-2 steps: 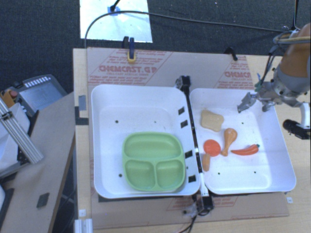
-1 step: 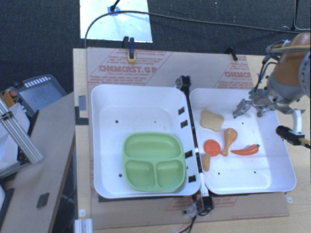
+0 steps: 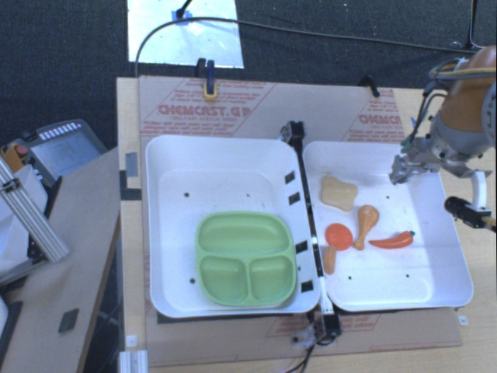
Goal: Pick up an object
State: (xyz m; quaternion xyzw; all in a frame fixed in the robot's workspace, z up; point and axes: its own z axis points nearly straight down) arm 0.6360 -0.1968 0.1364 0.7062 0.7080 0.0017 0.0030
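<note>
- gripper [image 3: 401, 171] sits at the upper right of the right bin [image 3: 435, 286], above its back corner, hung off the grey arm [image 3: 466, 107] with the orange band that comes in from the right edge.
- cannot tell how wide the gripper is set; its tip is small and blurred, and nothing is seen held in it.
- nearest item: a tan bread-shaped piece [image 3: 338, 192], to the left of the gripper and a little lower, apart from it.
- below the bread: an orange-brown drumstick [image 3: 365, 224], lying tilted, thick end up.
- a red-orange round piece [image 3: 338, 235] just left of the drumstick, close or touching.
- a small orange stub [image 3: 329, 259] right under the round piece, near the divider between the bins.
- a red chilli pepper [image 3: 393, 241] right of the drumstick, lying nearly flat, green tip at its right end.
- left bin [image 3: 178, 169] holds a green three-compartment tray [image 3: 246, 257] at its front right.
- both bins rest on a cardboard sheet [image 3: 233, 107] with red print.
</note>
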